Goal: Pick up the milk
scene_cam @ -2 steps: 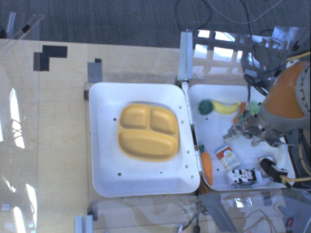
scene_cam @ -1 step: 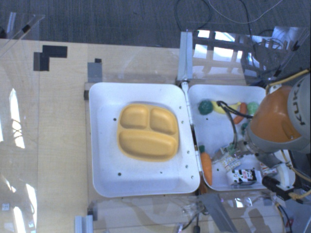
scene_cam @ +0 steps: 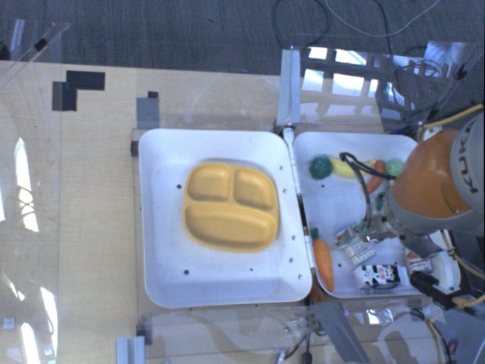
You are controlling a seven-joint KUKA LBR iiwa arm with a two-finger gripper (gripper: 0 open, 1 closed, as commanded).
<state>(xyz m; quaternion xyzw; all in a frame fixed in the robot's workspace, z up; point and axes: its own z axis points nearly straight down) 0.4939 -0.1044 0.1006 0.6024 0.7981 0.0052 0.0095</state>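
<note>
The claw [scene_cam: 362,241] hangs low in the right bin [scene_cam: 333,203], lower right of the frame; I cannot tell its state; the milk [scene_cam: 379,275] lies just below it, beside a carrot [scene_cam: 323,264]; a yellow tray [scene_cam: 231,205] sits in the left bin [scene_cam: 163,226].

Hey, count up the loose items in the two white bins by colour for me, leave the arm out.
Yellow: 2, the divided tray and a banana-like piece
Green: 2, a dark round piece and a lighter one
Orange: 1, the carrot
White: 1, the milk carton
Total: 6, others may be hidden under the arm.
</note>
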